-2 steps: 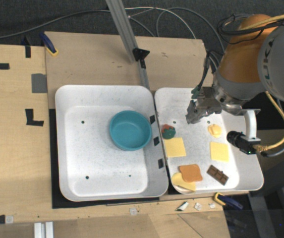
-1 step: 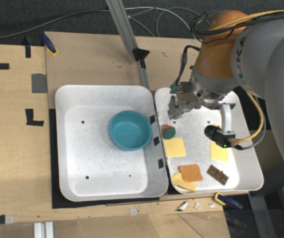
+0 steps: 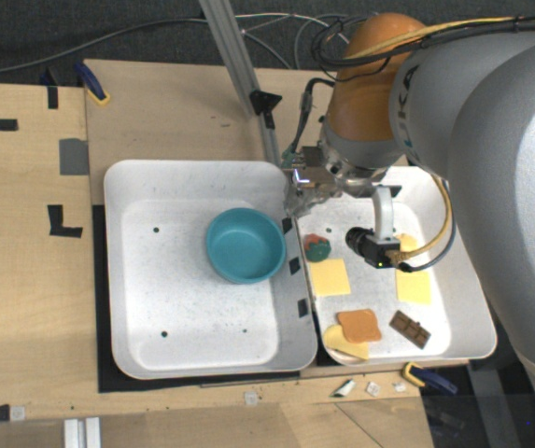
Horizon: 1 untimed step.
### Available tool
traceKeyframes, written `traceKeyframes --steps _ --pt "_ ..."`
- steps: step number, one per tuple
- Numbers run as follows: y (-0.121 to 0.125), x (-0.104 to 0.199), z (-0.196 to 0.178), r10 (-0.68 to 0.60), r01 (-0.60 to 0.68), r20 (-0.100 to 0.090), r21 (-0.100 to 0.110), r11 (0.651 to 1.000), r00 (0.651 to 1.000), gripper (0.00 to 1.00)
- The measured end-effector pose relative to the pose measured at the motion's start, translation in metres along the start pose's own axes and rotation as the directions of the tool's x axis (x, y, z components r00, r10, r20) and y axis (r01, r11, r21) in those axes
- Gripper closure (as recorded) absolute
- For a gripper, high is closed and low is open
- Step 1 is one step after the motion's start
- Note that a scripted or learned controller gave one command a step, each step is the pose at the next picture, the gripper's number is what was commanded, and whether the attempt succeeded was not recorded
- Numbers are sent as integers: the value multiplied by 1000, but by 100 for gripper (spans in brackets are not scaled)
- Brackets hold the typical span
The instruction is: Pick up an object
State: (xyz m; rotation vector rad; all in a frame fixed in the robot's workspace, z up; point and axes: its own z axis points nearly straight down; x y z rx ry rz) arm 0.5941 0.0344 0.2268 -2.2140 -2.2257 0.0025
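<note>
While the arm hangs over the right bin (image 3: 463, 343), I see the gripper (image 3: 306, 192) low at that bin's far left corner, close against the rim shared with the left bin (image 3: 136, 250); I cannot tell its state. The nearest candidate, a small green and red piece (image 3: 317, 245), lies just nearward of it. Further nearward sit a yellow square slice (image 3: 330, 276) and an orange toast-like piece (image 3: 359, 325), with a brown chocolate-like block (image 3: 409, 328) to the right. A blue bowl (image 3: 245, 245) sits in the left bin.
</note>
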Motion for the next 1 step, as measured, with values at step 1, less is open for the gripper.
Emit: traceKeyframes --steps 1 --pt "16 41 3 2 -2 2 -1 1000 1000 100"
